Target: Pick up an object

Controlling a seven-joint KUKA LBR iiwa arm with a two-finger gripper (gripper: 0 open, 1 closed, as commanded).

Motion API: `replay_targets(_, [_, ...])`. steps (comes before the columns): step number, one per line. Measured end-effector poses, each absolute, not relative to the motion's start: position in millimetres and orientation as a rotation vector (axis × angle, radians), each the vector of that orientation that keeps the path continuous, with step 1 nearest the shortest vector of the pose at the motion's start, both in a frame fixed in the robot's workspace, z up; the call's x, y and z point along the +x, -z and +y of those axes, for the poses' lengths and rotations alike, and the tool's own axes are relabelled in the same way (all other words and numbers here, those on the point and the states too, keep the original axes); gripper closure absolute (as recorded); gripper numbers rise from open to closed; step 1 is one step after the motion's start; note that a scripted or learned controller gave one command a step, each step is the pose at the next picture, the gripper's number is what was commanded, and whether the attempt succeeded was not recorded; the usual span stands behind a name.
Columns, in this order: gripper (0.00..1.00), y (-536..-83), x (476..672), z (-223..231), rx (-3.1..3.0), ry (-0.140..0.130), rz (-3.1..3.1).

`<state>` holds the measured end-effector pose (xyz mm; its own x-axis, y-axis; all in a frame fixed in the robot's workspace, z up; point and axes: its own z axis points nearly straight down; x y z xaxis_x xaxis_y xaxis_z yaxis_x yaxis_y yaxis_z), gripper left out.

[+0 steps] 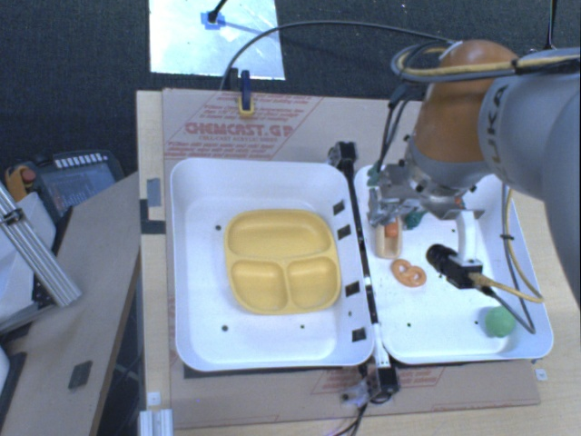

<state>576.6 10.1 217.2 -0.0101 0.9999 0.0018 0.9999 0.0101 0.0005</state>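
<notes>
A grey robot arm lowers its gripper (392,230) into the right bin (526,334), fingers closed around a small orange bottle (391,240). An orange pretzel (409,272) lies just beside it.

Glossy yellow plastic tray (280,260); smooth white plastic bins (195,243); matt cardboard underlay (272,121).

Grey arm (536,116) enters from right, orange band (458,98) above wrist, wrist angled downward. Gripper (392,218) low, pointing down; cables loop over the wrist. Finger state unreadable.
</notes>
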Motion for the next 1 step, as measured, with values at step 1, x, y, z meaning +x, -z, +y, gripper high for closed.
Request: replay_targets(1, [1.00,-212.6,587.8,65.6,-2.209,0.005,-2.233])
